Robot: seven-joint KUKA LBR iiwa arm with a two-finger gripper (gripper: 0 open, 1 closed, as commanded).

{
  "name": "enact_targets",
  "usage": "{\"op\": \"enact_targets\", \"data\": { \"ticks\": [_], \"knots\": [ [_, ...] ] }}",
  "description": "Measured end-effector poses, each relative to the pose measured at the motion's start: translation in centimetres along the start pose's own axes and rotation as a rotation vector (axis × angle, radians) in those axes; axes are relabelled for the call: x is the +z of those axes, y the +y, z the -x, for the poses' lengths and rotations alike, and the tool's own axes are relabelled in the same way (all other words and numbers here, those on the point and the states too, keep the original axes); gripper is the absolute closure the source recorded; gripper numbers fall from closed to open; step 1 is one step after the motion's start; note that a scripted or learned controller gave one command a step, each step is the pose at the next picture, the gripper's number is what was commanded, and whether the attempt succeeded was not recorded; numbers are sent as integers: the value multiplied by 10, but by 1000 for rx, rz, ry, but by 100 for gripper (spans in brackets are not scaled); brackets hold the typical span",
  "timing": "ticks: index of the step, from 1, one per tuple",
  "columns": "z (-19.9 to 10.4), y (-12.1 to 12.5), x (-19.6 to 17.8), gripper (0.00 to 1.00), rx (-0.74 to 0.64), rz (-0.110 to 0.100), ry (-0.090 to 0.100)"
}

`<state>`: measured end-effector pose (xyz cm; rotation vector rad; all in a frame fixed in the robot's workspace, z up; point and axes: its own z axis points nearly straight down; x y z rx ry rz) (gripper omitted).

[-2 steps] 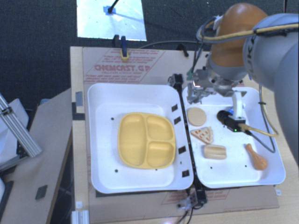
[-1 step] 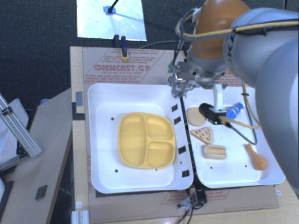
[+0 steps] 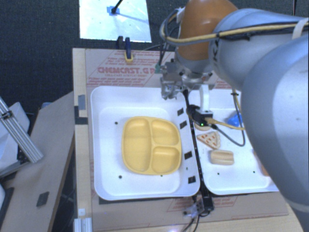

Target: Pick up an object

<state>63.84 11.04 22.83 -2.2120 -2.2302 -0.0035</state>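
Note:
A yellow divided plate (image 3: 150, 145) lies flat in the middle of the left bin (image 3: 108, 187). In the right bin (image 3: 241, 185) are a toy pizza slice (image 3: 208, 139), a tan bread roll (image 3: 221, 157) just in front of it, and a blue object (image 3: 235, 120) partly hidden by the arm. My gripper (image 3: 170, 90) hangs over the back edge of the left bin, close to the divider between the bins, behind the plate's far right corner. Nothing shows between its fingers.
The big grey arm (image 3: 270, 81) covers the right bin's right and back parts. A cardboard sheet (image 3: 120, 70) with red print lies behind the bins, with a small blue and yellow clamp (image 3: 128, 50) on it. Black tape marks line the divider (image 3: 188, 153).

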Motion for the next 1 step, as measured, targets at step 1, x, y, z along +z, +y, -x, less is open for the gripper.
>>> {"op": "enact_targets", "data": {
  "ticks": [1],
  "knots": [
    [3,0,-1,0,3,0,-2]
  ]
}}
